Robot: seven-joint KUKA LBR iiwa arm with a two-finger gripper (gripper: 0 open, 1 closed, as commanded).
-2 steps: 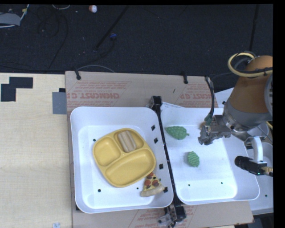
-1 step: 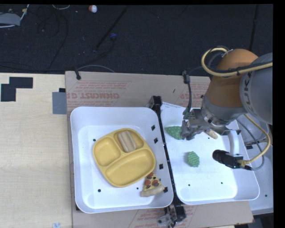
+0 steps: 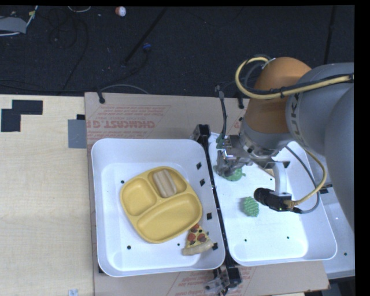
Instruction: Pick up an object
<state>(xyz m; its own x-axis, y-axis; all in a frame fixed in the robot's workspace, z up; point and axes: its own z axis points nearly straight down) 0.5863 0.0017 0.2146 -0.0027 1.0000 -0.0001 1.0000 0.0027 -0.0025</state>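
One fixed camera looks down at a slant from above on both white bins, arm entering from the right.

Floor: dark carpet fills the top of the view behind the bench, near black with a faint speckle.
Cables: several thin dark cables lie looped across the carpet at the upper left; one has a small blue part.
Small object on floor: a little round pale thing sits near the top edge; what it is cannot be told.
Bench top: light wood spreads to the left, with black shapes and a grey rectangle on it.
Board: brown cardboard with mirrored red lettering lies on the bench.
Light: even and soft.
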